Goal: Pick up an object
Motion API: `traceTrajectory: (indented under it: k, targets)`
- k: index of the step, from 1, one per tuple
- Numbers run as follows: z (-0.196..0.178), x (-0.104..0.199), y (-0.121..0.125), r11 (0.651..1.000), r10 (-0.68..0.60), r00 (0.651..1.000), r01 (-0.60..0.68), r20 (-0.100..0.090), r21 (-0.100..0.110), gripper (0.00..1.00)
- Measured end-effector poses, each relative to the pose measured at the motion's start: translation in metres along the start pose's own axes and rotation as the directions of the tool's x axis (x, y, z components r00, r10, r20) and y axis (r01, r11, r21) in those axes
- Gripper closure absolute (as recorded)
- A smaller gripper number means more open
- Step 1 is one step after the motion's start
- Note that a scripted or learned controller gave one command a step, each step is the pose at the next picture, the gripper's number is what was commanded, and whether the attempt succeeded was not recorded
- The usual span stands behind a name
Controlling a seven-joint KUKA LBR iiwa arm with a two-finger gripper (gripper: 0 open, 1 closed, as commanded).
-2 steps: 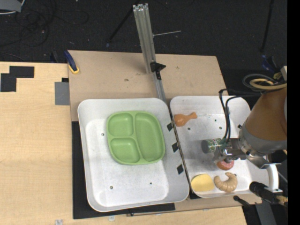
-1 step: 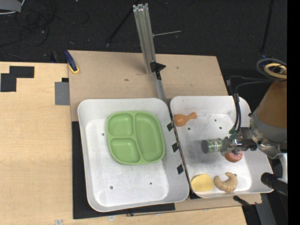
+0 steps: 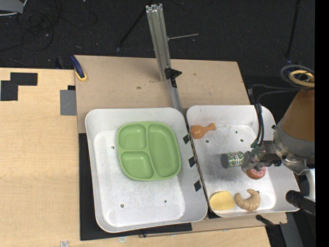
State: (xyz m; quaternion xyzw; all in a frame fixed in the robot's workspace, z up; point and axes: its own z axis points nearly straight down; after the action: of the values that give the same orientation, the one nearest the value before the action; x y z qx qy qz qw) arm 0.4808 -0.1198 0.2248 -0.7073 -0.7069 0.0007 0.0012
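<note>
A brown bench [image 3: 205,81] carried two shallow white bins side by side, the left bin [image 3: 103,199] and the right bin [image 3: 226,115], their inner rims touching; an upright aluminium post [image 3: 159,40] stood behind them.

No text can be read — not even on the small can [image 3: 234,160].

in the right bin lie an orange drumstick [image 3: 202,130], small can [image 3: 234,160] on its side, yellow lemon [image 3: 222,201], tan croissant [image 3: 248,200].
</note>
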Motion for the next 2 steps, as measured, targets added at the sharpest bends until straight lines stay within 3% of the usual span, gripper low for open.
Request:
traceTrajectory:
  k: [2]
  targets:
    - [0.019, 0.107, 0.021, 1.000, -0.006, 1.000, 0.006, -0.001, 0.002, 1.00]
